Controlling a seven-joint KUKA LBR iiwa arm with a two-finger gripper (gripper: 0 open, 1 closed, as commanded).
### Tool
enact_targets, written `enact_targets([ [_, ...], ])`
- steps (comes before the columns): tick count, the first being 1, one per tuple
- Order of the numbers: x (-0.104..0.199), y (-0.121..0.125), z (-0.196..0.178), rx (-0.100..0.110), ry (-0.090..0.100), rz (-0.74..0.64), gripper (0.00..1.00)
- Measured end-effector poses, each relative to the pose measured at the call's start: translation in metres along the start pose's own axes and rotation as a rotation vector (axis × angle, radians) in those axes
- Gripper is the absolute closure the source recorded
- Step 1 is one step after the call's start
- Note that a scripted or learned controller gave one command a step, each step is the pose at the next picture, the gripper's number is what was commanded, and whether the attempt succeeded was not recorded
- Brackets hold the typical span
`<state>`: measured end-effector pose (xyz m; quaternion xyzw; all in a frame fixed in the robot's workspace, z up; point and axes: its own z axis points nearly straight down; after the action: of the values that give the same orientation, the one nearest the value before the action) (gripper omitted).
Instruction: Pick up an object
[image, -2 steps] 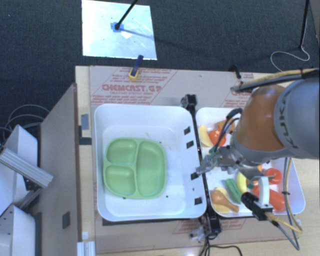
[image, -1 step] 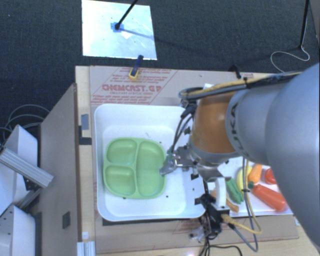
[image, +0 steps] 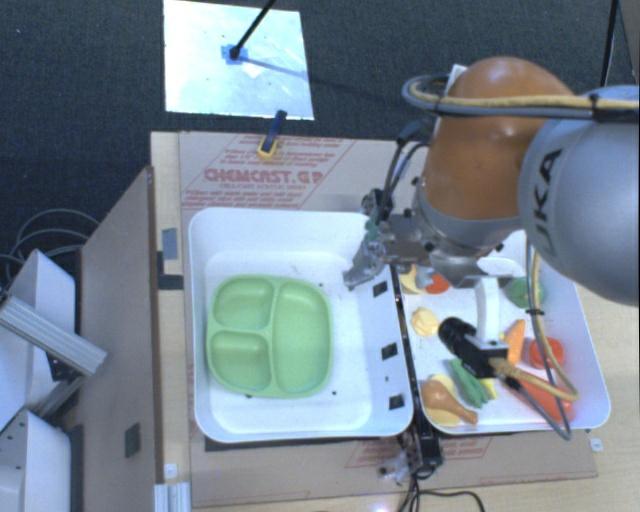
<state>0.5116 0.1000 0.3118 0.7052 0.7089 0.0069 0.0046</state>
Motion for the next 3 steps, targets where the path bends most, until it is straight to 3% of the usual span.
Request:
enact_targets([
  [1, 0.044, -0.032, 0.186, 0.032, -0.005, 0.001, 0.00],
  [2, 0.116, 0.064, 0.100, 0.000, 0.003, -0.005, 0.00],
  [3, 0.111, 0.059, 0.105, 0.015, -0.003, 0.001, 0.00],
])
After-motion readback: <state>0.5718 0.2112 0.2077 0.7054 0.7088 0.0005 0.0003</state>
